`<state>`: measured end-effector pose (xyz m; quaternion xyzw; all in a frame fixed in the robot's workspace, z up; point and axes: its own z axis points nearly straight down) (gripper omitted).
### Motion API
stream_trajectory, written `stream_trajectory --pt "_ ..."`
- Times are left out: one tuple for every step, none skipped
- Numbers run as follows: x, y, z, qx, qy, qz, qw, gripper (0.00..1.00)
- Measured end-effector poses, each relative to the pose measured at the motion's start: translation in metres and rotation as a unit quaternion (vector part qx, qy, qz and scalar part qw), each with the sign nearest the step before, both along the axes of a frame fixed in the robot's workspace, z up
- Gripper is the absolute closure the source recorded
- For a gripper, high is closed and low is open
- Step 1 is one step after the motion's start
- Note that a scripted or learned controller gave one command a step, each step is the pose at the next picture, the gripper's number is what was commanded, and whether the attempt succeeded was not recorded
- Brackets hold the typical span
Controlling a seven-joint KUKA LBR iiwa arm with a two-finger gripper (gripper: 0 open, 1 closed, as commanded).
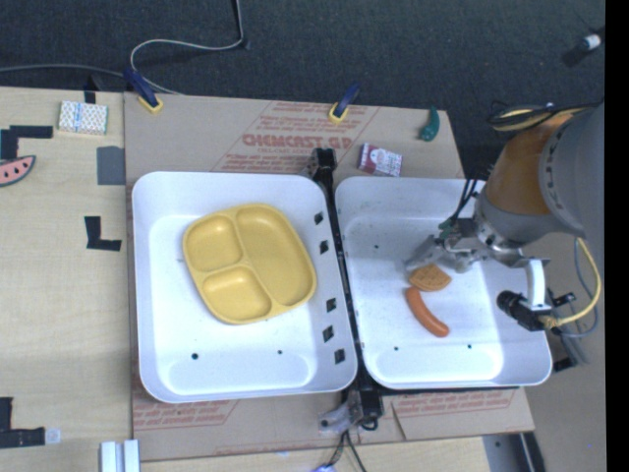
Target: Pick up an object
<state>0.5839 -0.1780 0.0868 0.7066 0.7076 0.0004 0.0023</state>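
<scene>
Starting at far left: bare wooden bench (59, 293) with black tape marks, a small white patterned packet (83, 118) near the top, and a pink slice-shaped toy (14, 170) at the edge. Cardboard sheet (295, 136) under both bins, red print reads "CHEMCAST GP" upside-on near the top; more red print along its lower edge, too small to read. Two yellow-and-blue clamps (145, 93) pin its top edge.

Left bin (157, 362): yellow divided plate (249, 262), three compartments, tilted slightly, lying in the upper middle.

Small red-and-white wrapper (378, 159) on the cardboard just above the right bin; its text is unreadable.

Right bin (393, 362): round tan cookie-like piece (429, 278), flat, with a darker rim, sitting mid-bin. Just below it, nearly touching, an orange-red sausage (428, 313), short, glossy, lying diagonally.

Gripper (432, 256) is down low at the cookie's upper edge, metal fingers (421, 259) angled toward it. Cannot tell if they are spread or closed, or whether anything sits between them. Grey arm (550, 185) with orange band comes in from the right.
</scene>
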Motion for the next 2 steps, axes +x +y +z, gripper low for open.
stream_trajectory --pt "0.0007 -0.0004 0.0105 -0.0004 -0.001 0.0 1.0 1.0" --pt "0.0007 -0.0003 0.0105 -0.0004 -0.001 0.0 1.0 0.0"
